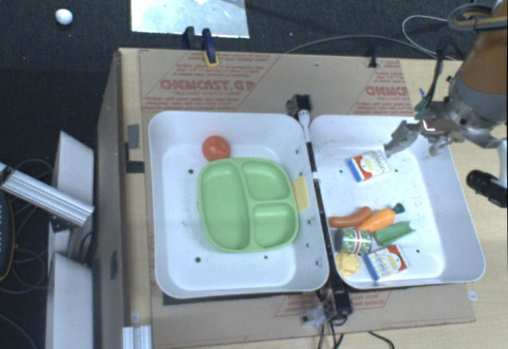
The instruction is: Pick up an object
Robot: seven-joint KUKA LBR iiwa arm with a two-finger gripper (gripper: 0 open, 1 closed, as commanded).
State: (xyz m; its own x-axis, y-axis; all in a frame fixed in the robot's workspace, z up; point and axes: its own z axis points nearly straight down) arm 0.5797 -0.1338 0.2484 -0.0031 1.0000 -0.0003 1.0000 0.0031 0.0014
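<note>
We see nothing lifted yet: our gripper [399,138] hovers over the right bin [456,205], its state impossible to tell, just beside the small carton [369,166] lying there; the whole pick remains

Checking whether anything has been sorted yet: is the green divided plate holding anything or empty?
Empty. All three compartments of the green divided plate show bare green; the tomato lies beside it on the left bin floor.
</note>
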